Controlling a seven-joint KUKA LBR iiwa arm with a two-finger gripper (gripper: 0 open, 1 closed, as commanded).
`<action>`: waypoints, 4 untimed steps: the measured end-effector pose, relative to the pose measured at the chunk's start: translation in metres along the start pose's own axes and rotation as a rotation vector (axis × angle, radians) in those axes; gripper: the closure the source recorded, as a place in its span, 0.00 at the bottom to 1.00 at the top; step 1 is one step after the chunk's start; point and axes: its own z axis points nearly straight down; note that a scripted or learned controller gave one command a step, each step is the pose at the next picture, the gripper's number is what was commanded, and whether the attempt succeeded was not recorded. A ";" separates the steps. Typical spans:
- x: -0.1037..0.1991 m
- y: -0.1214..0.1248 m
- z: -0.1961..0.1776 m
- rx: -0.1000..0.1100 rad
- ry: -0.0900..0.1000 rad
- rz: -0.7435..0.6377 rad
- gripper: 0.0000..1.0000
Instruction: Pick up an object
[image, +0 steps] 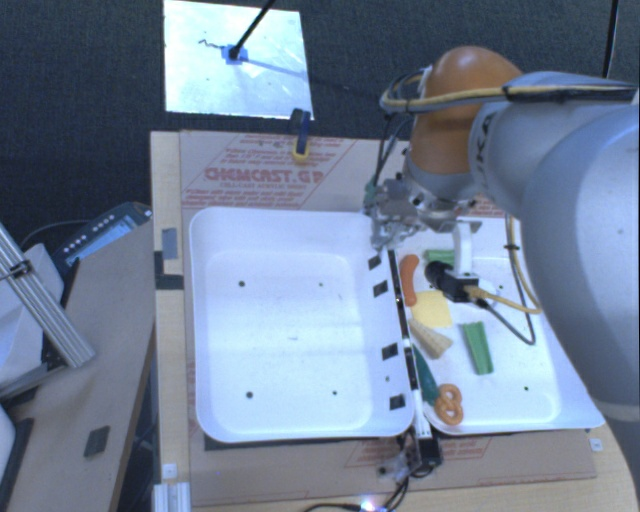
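Right bin (520, 400): orange stick (409, 279) beside hand (385, 238).

Smooth white plastic bins (270, 330), matt cardboard (260, 170)

bench (170, 300) | cardboard sheet (260, 170) on it | two white bins: left bin (210, 330), right bin (520, 400)

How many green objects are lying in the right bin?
2: a green block mid-bin, and a dark green stick along the left wall, near the orange scissors. The arm may hide others.
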 end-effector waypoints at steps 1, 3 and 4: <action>-0.085 -0.030 -0.010 -0.013 0.000 0.007 1.00; 0.013 -0.010 -0.370 -0.033 0.002 -0.008 1.00; 0.071 0.012 -0.274 -0.007 0.001 -0.008 1.00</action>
